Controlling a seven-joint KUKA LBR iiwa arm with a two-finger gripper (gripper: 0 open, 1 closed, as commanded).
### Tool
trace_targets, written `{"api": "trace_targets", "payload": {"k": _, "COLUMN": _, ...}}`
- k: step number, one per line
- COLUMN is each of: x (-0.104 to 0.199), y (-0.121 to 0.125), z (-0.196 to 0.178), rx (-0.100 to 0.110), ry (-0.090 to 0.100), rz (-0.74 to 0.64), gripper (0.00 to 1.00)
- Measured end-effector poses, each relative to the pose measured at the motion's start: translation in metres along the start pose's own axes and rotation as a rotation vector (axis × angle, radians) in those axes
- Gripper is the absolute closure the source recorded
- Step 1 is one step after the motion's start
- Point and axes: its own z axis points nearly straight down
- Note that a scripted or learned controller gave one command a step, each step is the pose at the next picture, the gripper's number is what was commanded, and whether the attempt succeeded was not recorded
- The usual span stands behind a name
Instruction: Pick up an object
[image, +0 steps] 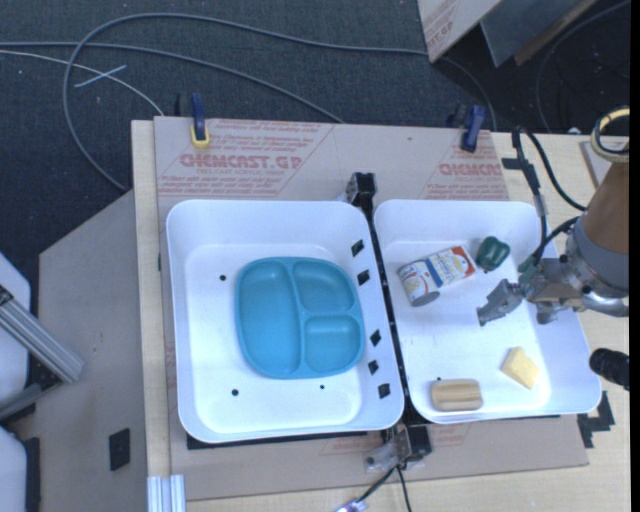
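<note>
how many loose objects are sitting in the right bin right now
4: a can lying on its side at upper left, a green object beside it, a yellow wedge lower right, a tan block near the front edge. The arm may hide more.

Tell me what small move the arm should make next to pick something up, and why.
Probably lower the hand a little onto the can just to its left; the hand hovers over the right bin holding nothing, and the can lies nearest on its side.

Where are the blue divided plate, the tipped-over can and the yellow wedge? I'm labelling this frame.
Blue divided plastic plate (298, 316), camera view, on its middle ridge.
Tipped-over labelled can (436, 275), camera view, on its side.
Yellow wedge-shaped block (519, 367), camera view, on its top.
</note>
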Motion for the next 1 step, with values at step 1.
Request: {"api": "trace_targets", "payload": {"k": 1, "x": 0.0004, "y": 0.0026, "z": -0.0061, "rx": -0.013, "ry": -0.002, "rz": -0.004, "gripper": 0.00}}
